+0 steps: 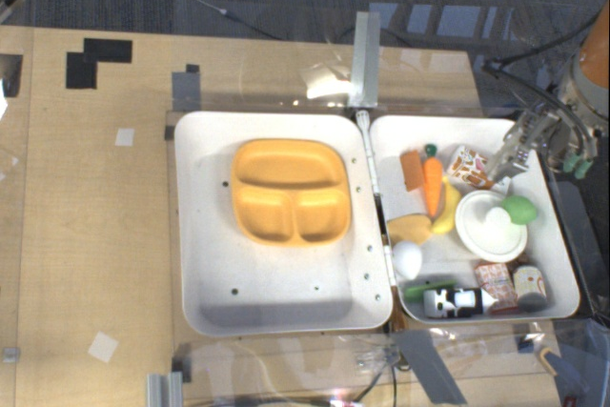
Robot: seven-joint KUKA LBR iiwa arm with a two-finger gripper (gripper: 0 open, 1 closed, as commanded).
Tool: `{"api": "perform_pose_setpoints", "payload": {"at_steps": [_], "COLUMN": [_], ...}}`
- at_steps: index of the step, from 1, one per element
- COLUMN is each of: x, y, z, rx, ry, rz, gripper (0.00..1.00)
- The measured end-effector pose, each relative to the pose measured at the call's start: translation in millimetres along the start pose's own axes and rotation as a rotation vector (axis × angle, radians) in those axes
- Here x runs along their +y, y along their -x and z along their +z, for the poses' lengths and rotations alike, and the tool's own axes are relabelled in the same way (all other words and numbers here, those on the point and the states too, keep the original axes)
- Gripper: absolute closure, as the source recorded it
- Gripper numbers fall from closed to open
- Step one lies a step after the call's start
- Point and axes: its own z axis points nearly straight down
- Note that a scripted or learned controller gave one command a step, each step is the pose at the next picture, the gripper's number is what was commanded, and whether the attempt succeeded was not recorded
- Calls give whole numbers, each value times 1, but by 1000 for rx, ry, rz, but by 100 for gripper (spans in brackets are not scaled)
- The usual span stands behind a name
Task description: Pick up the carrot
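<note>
- The bench (86, 234) is pale wood, with two shallow white bins set side by side on it.
- The left bin (205, 281) holds one thing, a yellow divided tray (290, 191) lying flat near its middle.
- The right bin (562, 286) is crowded with small items.
- The arm (593, 62) enters at the upper right edge, showing its orange band, with cables beside it.
- The gripper (503, 169) hangs over the upper right part of the right bin, its tip just above a red-and-white carton (467, 167). Whether its fingers are spread or closed cannot be told, and nothing is seen between them.
- A white bowl (491, 226) sits right of centre in the right bin, with a green ball (520, 210) touching its upper right rim.
- A dark bottle (448, 300) lies on its side along the near wall.
- The carrot (433, 186) lies in the upper left part of the right bin, pointing toward the near side, green stem end up. It is left of the carton and apart from the gripper.
- An orange-brown block (412, 171) lies just left of the carrot.
- A yellow banana (442, 220) and a tan lump (410, 229) lie at the carrot's lower tip.
- A white egg (407, 258) rests below the lump.
- Two small cans (530, 285) stand in the near right corner.
</note>
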Motion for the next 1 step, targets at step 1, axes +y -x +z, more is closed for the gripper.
{"api": "perform_pose_setpoints", "payload": {"at_steps": [1], "x": [-17], "y": [-42], "z": [62], "rx": [16], "ry": [-4], "rz": [-21], "gripper": [100]}}
